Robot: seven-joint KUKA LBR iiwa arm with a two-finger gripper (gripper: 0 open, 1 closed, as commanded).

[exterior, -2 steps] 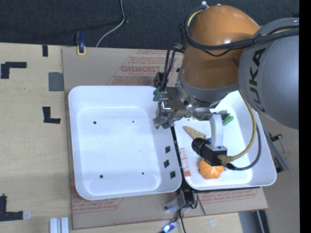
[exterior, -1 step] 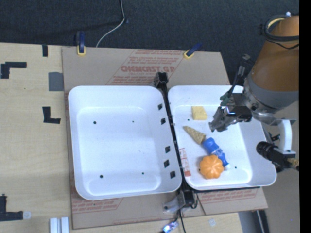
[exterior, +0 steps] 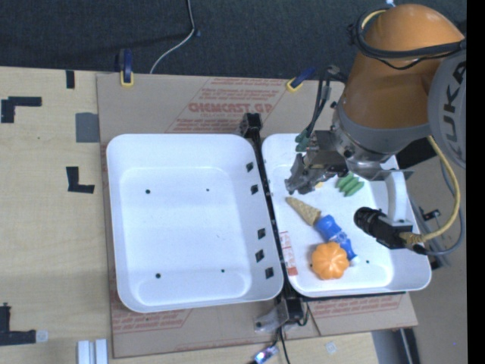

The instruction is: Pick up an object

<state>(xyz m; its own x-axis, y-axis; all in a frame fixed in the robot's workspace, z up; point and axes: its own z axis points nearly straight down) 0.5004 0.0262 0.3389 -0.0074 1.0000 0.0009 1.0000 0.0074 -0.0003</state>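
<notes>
Camera view: arm in from the right, claw (exterior: 300, 179) low over the right bin (exterior: 413, 279), just above the tan cone (exterior: 305, 209). Can't tell the claw's state. Cone lies on the bin floor, blue piece (exterior: 334, 230) at its wide end, orange pumpkin-like toy (exterior: 330, 261) beside that, green piece (exterior: 350, 185) under the wrist. Left bin (exterior: 121, 158) alongside.

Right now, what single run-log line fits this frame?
gripper: over right bin, above cone | held: nothing seen | also in bin: orange, blue item, green item

Fixed overhead camera, slanting down (both bins (exterior: 182, 154) framed).
</notes>
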